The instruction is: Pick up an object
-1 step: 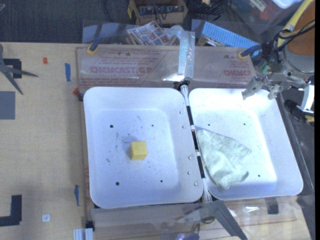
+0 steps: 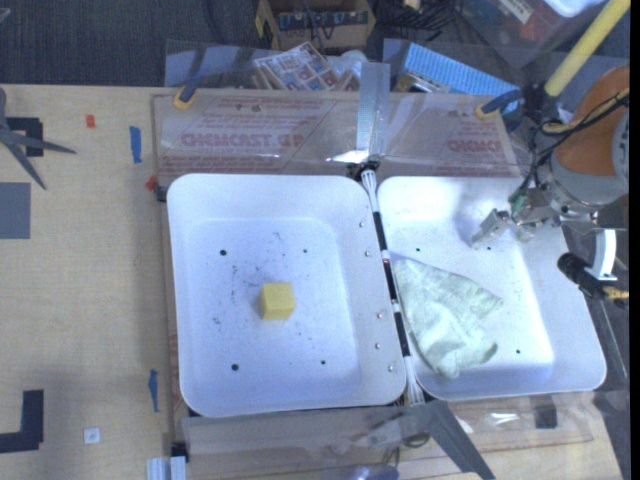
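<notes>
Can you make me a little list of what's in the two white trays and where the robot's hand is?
left bin: one yellow block, near the middle
right bin: one crumpled pale cloth, by the divider
hand: over the right bin's far part, beyond the cloth
holding: nothing seen in the hand

Light is bright and even from above, with a cool cast. The 2 white bins (image 2: 200, 268) are close to overexposed; the right bin (image 2: 440, 203) glares most at its upper left, washing out surface detail. The clear plastic sheet (image 2: 340, 133) behind them carries a sharp white glint at its centre seam. The yellow cube (image 2: 278, 301) throws only a faint, short shadow. The cloth (image 2: 445, 313) shows soft folds with low contrast. The whole frame is slightly soft and grainy; the top background is dim.
</notes>
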Tool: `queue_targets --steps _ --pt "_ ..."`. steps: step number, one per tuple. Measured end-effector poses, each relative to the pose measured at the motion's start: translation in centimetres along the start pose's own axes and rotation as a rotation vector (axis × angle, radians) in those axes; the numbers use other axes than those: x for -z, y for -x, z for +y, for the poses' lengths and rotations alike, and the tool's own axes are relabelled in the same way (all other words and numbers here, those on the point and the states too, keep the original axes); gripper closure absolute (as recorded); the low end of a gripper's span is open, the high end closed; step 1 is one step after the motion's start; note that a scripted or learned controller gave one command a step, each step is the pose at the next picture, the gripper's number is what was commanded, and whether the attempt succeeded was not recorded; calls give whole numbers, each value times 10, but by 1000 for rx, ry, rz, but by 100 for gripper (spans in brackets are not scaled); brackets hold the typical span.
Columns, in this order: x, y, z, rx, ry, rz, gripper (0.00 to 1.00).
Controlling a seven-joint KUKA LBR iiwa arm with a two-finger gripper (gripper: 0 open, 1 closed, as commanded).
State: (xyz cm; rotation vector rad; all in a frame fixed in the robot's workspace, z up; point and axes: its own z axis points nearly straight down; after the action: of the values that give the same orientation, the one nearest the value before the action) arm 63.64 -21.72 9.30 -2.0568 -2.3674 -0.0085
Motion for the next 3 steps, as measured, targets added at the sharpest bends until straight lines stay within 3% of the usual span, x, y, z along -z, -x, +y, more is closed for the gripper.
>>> queue_targets --steps 1,2,3 --pt "38 -32 5 3 3 -10 0" --pt "-6 -116 -4 -261 7 -7 0" --pt "6 -115 -2 -263 12 -7 100"
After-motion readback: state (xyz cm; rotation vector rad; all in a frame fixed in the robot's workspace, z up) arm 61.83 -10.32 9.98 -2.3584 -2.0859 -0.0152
